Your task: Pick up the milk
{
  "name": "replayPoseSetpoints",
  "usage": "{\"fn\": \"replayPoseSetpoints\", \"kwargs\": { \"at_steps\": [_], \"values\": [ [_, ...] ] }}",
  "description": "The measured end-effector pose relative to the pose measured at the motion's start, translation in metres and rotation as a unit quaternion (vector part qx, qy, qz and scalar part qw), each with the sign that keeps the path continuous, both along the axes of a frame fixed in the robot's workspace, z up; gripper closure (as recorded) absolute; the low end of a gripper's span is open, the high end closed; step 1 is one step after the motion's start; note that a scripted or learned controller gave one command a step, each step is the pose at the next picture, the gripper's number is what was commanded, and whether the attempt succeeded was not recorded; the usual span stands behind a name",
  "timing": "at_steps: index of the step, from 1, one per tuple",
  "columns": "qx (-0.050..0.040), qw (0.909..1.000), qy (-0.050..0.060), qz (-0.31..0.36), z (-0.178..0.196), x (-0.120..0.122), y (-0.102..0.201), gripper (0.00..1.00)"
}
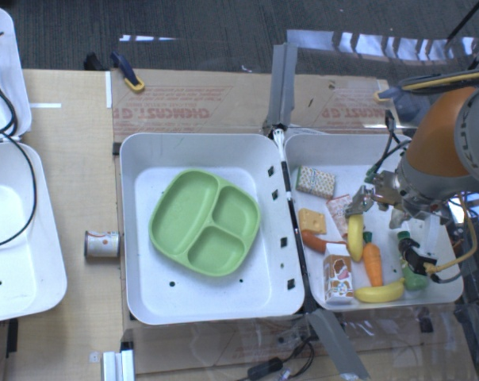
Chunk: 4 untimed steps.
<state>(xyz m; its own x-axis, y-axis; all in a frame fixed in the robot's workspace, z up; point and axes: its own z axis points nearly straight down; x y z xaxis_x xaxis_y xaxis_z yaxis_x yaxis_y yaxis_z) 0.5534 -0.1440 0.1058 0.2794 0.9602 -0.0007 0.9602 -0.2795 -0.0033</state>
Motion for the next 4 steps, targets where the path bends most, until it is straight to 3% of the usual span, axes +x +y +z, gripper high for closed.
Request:
{"fn": "replayPoseSetpoints", "kwargs": {
  "at_steps": [1,2,3,4],
  "values": [
    [-0.0005,0.9957,0.0,-0.093,-0.015,0.07,-0.047,0.0],
    [-0.0012,0.9994,-0.001,-0.036,0.054,0.063,-0.031,0.0],
    [-0.0022,0.9924,-0.005,0.123,-0.009,0.088,0.006,0.0],
    [-0.0009,0.9466,-0.003,0.322,0.008,0.106,0.022,0.0]
  ]
}}
